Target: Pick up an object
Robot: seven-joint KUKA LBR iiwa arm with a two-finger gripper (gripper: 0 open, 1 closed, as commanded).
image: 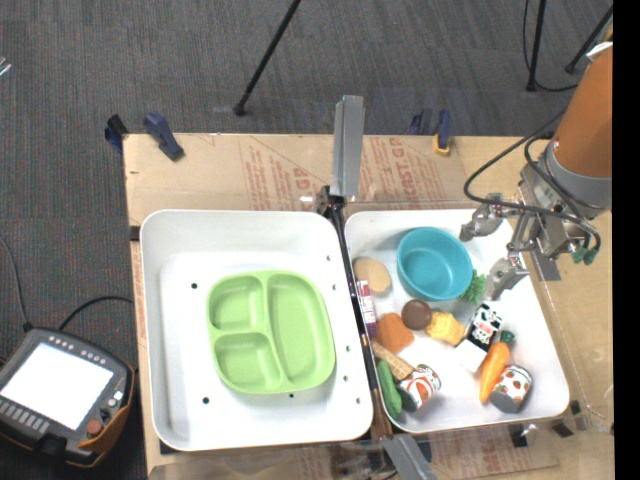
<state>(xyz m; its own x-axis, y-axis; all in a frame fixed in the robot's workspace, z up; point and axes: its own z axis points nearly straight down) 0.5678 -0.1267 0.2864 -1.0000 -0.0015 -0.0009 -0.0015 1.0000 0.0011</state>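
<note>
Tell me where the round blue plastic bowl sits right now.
The round blue plastic bowl sits in the upper part of the right white bin, with the brown ball just below it.

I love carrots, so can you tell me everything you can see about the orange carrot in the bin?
The carrot is a small toy, smooth like plastic, bright orange with a green leafy top. It lies tilted in the right bin, near the front right corner, leafy end pointing up toward the far side, tip toward the front. A little black-and-white carton sits just above it, and a rounded can rests against its lower right side. Nothing is holding it.
</note>
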